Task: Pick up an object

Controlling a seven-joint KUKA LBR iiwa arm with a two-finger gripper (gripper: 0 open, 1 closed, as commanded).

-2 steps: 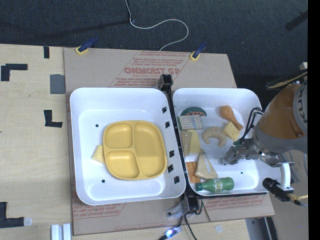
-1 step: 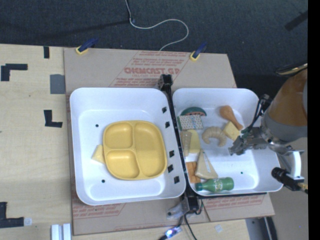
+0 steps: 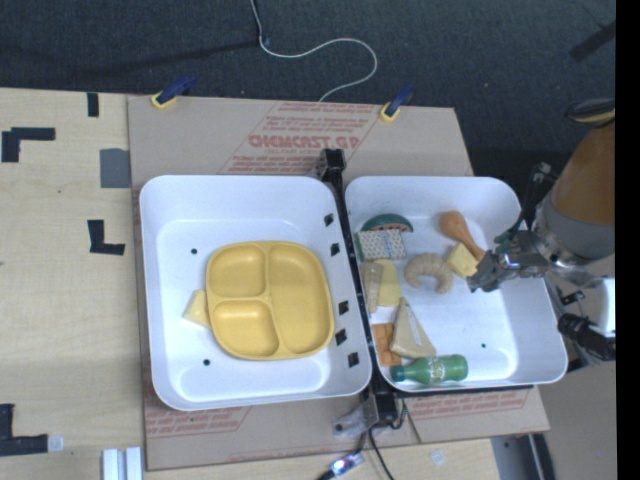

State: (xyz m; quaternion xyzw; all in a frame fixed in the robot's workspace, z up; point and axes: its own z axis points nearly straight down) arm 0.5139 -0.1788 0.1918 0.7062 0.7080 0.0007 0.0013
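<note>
Gripper state I cannot tell as its tip sits against the small pale-yellow block, with the tan croissant-shaped toy just beyond, so I judge 1 nudge could shove both away ungrasped.

Dark carpet floor; wooden bench; cardboard sheet underneath.

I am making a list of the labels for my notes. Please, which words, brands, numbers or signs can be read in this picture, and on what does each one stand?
"CHEMGEAR" or similar, red print on the cardboard sheet under the bins; blurred, so the reading is uncertain.
Smaller red lines above and below that word: too blurred to read.
Label on the green bottle: too small to read.
</note>
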